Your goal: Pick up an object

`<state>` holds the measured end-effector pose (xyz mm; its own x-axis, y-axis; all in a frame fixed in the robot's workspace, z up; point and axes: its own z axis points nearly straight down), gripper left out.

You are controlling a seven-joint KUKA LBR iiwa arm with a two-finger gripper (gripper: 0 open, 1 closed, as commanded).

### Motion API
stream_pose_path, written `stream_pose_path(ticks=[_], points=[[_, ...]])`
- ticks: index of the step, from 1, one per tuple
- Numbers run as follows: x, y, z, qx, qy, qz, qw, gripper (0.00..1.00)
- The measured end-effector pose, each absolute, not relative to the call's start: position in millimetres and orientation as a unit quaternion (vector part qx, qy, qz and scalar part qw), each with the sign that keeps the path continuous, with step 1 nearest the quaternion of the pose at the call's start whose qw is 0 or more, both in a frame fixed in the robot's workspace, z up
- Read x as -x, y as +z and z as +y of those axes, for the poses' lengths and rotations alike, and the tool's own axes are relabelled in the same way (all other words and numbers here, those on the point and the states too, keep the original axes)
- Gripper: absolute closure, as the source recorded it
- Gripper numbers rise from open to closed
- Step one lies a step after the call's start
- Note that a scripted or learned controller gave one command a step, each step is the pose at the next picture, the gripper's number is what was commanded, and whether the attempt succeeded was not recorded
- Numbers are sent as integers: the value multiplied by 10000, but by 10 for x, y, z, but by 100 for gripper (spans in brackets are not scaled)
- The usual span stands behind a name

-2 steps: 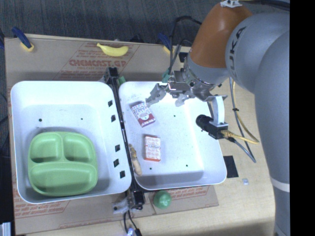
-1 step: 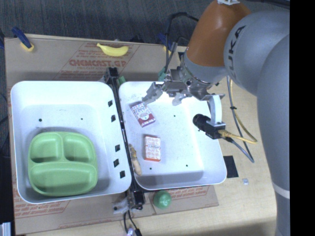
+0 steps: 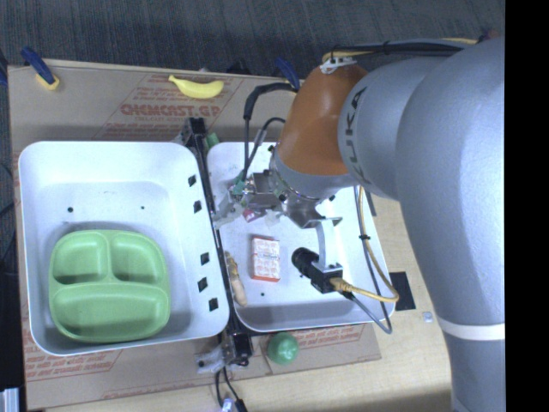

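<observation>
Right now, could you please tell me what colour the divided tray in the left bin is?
Light green; the divided tray shows clearly in the camera view.

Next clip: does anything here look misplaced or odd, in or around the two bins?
Two things lie outside the bins on the cardboard: a yellow banana beyond the far rims, and a green ball by the near edge of the right bin. A tan stick-like item lies against that bin's left wall.

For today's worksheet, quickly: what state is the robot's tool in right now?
Tool: low over the right bin, above the small red-and-white packet; open or shut cannot be told.
</observation>
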<state>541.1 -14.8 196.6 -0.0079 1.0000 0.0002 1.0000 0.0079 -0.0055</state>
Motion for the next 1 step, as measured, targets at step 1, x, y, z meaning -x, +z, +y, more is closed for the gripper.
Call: stream_pose_path(ticks=[1], points=[[-5852,1917,-799,7060,7,-7082,5,0]])
